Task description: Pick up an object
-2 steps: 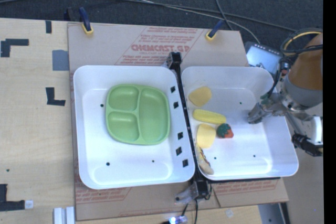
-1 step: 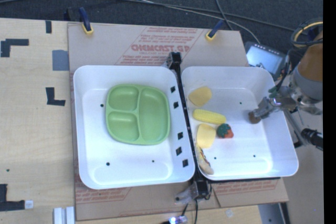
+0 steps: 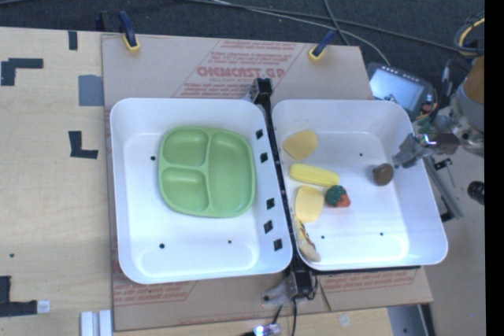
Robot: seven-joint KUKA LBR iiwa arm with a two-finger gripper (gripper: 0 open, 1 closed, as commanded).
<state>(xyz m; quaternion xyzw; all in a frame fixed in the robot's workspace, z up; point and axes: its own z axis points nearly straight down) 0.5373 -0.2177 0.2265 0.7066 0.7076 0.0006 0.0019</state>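
The right bin (image 3: 409, 236) holds several small items. A round pale yellow piece (image 3: 300, 144) lies near its back left, with a yellow corn-like stick (image 3: 313, 174) just in front of it. A yellow wedge (image 3: 309, 204) sits lower, touching a red and green strawberry (image 3: 338, 197). A small brown lump (image 3: 383, 173) rests near the right wall. A browned banana-like piece (image 3: 307, 244) lies along the front left wall. My gripper (image 3: 408, 151) hangs over the right rim, just up and right of the brown lump, with nothing seen in it.
A green divided plate (image 3: 209, 171) lies in the left bin (image 3: 126, 248). The divider (image 3: 272, 169) between the bins carries black clips. Blue and yellow clamps (image 3: 128, 34) hold the board at the back. Cables and a small lit device (image 3: 402, 86) sit behind the right bin.
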